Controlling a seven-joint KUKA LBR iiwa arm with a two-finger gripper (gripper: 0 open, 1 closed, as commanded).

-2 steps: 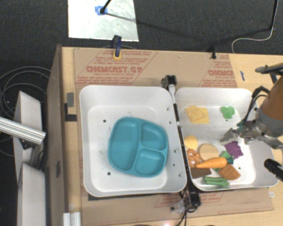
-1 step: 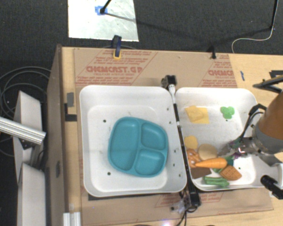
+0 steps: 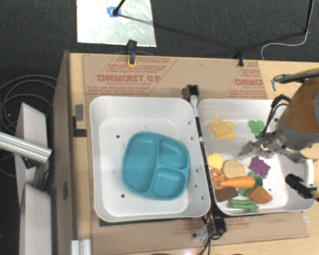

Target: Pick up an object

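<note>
Camera view shows toy food crowded at the right bin's (image 3: 308,209) near edge: green beans (image 3: 243,205), a waffle (image 3: 260,196), a carrot (image 3: 237,182), handy targets bunched together. The blue tray (image 3: 155,165) lies alone in the left bin (image 3: 103,142). Farther back, the claw (image 3: 253,147) hangs low above purple grapes (image 3: 259,167); whether it is clenched I cannot tell. Cheese (image 3: 223,129) lies beyond.
</note>
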